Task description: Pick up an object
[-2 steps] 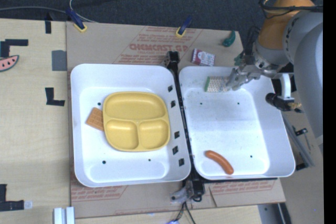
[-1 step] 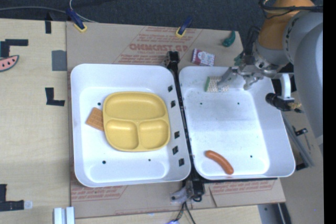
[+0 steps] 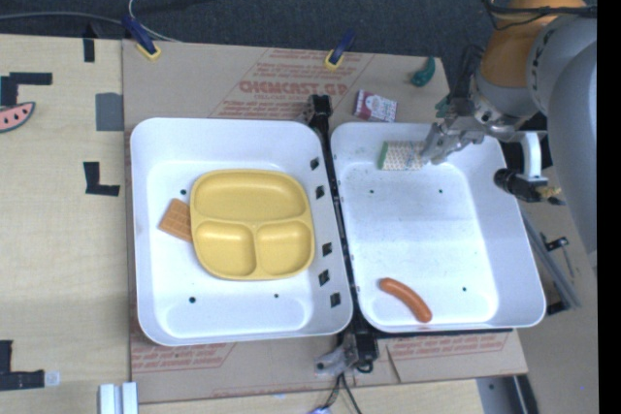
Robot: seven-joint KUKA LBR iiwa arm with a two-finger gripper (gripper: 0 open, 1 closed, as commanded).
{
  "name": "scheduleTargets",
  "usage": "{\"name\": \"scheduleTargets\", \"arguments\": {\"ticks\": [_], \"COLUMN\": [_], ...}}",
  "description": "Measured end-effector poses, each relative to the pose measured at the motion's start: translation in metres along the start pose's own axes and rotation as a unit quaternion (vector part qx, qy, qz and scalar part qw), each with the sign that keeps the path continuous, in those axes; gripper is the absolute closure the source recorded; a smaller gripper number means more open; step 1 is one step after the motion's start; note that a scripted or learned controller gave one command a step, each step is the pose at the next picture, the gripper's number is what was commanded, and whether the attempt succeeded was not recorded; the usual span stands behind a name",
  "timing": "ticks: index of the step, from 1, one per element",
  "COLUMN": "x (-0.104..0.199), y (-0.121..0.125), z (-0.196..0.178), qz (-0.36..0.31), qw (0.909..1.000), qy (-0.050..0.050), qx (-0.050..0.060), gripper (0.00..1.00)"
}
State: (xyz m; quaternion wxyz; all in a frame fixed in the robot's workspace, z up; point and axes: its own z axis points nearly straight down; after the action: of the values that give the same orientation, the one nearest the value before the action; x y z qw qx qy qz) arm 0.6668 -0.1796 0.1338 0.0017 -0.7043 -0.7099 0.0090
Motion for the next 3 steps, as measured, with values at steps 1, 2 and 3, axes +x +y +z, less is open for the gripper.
{"name": "scheduleTargets", "arguments": {"ticks": [1,2,3], "x": [0.0,-0.041,-0.043], "y": [0.0,-0.11,-0.109], "z": [0.0,0.049,0.038], "qz": [0.0,0.003,0.004], "qw": [1.0,0.9999,0.9999], "qy": [0.0,0.007,0.003], "qx": [0.0,-0.007,-0.011], "gripper": [0.0,0.0,1.0]}}
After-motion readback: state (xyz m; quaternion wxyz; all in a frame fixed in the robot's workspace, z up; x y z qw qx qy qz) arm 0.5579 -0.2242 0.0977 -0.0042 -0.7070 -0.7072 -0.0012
